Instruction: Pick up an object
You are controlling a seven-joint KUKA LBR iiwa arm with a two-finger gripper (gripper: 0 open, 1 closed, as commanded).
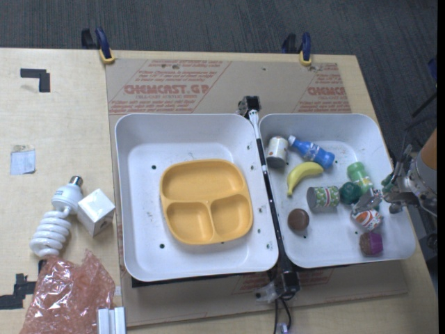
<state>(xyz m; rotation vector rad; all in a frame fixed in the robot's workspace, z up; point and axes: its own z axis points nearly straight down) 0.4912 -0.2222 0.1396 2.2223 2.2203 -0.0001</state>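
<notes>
Step in hand, by judgement: approach to a grasp in the right bin (372, 127); nothing lifted yet. Gripper (381, 199) low at the bin's right wall, beside the white-and-red object (366, 218) and just right of the dark green ball (350, 192). Cannot tell whether spread or pressed together; metal parts blurred against clutter, nothing visibly pinched.

Candidates in the right bin: banana (304, 175) near centre, blue bottle (312, 151) above it, small can (277, 150) by the left wall, patterned can (322, 197) on its side, brown ball (298, 219), light green cup (357, 172), purple piece (371, 243) at the lower right. Left bin (132, 186) holds a yellow divided tray (206, 202).

Next move calls for: settling on one target among the tightly packed items at the right side, descending squarely over it, closing, then lifting clear. Risk judged: neighbours touching, likely nudge or double contact.

Arm pose: wrist (425, 179) entering over the right rim, reaching leftward and down. Off the bins, on the desk (42, 138): bulb (55, 218), white cube (96, 211).
</notes>
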